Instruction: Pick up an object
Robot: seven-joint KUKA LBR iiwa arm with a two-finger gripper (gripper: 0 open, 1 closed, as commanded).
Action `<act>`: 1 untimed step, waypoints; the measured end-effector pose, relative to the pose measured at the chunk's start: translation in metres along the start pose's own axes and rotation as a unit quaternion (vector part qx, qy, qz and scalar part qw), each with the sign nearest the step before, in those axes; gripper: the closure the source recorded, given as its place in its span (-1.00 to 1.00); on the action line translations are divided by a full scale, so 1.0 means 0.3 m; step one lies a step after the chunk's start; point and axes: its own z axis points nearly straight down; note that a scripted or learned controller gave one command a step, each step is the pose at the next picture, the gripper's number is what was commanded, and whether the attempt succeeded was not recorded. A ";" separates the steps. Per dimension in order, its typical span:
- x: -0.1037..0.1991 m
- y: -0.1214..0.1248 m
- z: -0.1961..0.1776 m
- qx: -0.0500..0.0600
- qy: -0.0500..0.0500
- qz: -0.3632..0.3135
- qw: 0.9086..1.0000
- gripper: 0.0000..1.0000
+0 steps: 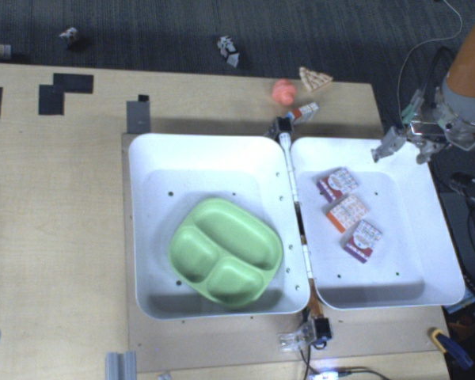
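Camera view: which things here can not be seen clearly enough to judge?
- Pincer: small and blurred at the right bin's upper corner; open or shut is unclear.
- Arm: cut off by the right edge.
- Three packets: print too small to read.
- Small objects on the dark floor: too small to identify.

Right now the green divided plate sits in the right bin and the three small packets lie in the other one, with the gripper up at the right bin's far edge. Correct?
Not quite. The camera view shows the green divided plate in the left bin, not the right one. The three small packets lie in the right bin, and the gripper is at that bin's far edge.
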 end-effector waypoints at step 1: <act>0.045 -0.232 0.400 -0.004 -0.001 0.001 1.000 -1.00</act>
